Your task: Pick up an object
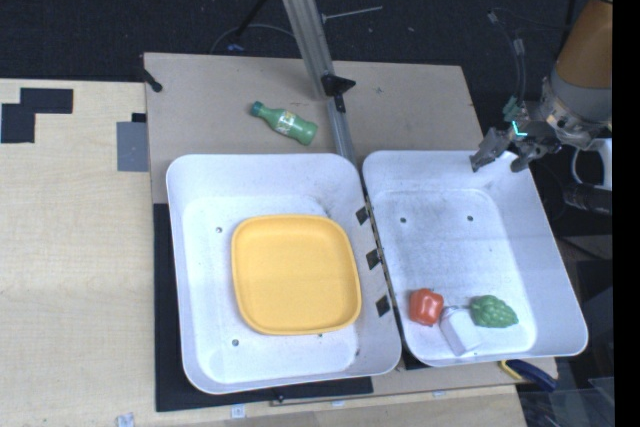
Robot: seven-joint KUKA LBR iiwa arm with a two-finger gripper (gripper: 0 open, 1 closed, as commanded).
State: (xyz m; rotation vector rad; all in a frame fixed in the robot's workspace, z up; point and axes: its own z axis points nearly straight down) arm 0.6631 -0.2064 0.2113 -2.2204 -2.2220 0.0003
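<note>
Nearest the camera, at the bottom of the right bin (540, 245), three small things are sitting close together: a red pepper-like piece (426, 306), a small white block (459, 332) just below and to its right, and a green bumpy piece (493, 312) lying right beside the block (whether the green piece and the block are touching is hard to tell). All three are resting on the bin's floor, none of them lifted.

Over in the left bin (195, 215), a yellow square plate (296, 273) is lying flat and taking up most of the middle.

Beyond the bins, a green bottle (284, 122) is lying on its side on the tan board (420, 105), near a slanted metal rail (310, 25) that is running up toward the top of the view.

At the upper right, the arm is reaching in, its orange band showing above the wrist. Its gripper (502, 153) is hovering at the far right corner of the right bin, just about over the rim, well apart from the three small objects. Its two dark fingers (487, 155) are standing spread with a clear gap between them, and nothing is sitting in that gap.
</note>
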